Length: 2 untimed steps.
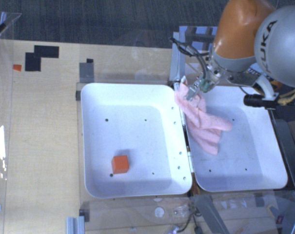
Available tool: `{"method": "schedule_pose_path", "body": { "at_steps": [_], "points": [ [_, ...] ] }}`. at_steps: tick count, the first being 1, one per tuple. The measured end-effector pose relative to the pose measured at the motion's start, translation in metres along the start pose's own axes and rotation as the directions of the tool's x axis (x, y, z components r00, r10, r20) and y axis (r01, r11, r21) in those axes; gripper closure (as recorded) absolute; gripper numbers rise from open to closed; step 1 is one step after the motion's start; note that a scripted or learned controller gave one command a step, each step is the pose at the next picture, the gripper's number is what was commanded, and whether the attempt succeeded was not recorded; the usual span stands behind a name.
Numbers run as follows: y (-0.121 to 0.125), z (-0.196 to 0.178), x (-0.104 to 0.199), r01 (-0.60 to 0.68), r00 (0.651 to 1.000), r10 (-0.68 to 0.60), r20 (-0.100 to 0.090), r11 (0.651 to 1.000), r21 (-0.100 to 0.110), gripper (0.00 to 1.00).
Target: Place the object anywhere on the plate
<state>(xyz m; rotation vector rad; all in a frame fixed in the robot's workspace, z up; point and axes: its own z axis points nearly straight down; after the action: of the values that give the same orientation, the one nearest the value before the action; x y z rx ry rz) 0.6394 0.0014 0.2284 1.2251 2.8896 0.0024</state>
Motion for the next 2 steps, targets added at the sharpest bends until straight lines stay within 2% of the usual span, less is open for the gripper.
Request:
{"method": "schedule_pose_path", "body": {
  "at_steps": [1, 2],
  "points": [
    [0.004, 0.002, 0.059, 0.389, 0.921, -0.389, -0.001, 0.921, -0.001, 1.00],
    [0.007, 0.015, 0.108, 0.716, 0.698, -0.716, -0.003, 0.698, -0.002, 1.00]
  ]
}}
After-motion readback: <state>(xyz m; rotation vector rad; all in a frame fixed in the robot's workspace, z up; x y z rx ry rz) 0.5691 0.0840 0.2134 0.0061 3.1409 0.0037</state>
